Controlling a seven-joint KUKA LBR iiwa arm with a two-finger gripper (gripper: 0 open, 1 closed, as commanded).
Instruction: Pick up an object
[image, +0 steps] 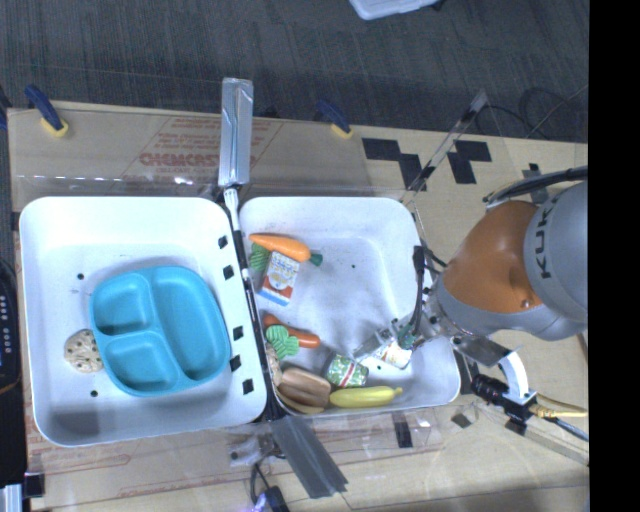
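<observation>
1. Grey and orange, the arm (520, 270) fills the right of the frame, and its bulk hides the wrist; the gripper (392, 347) shows low in the right bin (350, 225) as a small blurred cluster, so whether it is open or closed cannot be told.
2. Just left of the gripper, nearly touching, lies a small green-and-white packet (347, 372) (label unreadable).
3. Below it a yellow banana (365, 397) lies along the bin's lower wall, long axis left to right.
4. A toy carrot (283, 246) points right near the bin's upper left; a small carton (280, 279) sits below it.
5. The left bin (60, 230) holds a blue divided tray (158, 327) and a cookie (83, 351).
</observation>
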